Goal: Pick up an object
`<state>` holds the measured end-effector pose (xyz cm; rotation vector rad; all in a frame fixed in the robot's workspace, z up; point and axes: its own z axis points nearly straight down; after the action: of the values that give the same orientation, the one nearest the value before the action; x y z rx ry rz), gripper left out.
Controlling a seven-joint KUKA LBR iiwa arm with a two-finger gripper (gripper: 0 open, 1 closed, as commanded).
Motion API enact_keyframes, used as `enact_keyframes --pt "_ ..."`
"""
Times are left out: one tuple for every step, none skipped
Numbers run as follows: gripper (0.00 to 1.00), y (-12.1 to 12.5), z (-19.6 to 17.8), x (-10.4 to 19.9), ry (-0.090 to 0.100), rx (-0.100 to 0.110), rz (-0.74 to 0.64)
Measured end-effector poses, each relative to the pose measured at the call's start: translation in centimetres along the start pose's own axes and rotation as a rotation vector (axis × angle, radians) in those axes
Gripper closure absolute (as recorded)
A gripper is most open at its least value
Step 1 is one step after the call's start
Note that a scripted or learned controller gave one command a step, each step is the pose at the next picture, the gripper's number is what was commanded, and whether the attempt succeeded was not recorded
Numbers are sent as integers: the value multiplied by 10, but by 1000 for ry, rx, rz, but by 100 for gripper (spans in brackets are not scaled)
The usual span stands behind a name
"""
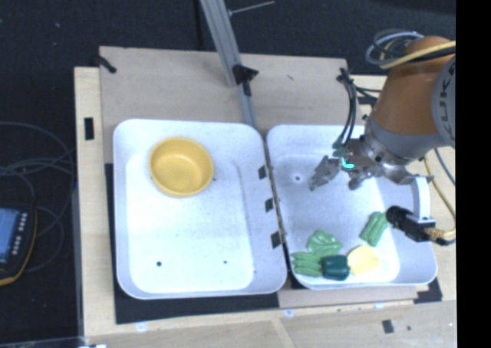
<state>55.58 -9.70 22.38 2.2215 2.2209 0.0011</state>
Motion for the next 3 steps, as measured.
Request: enact_keyframes --pt "0 0 0 0 0 0 0" --pt "0 -5 43 1 0 4 0" --pt "0 -1 104 -2 0 6 1"
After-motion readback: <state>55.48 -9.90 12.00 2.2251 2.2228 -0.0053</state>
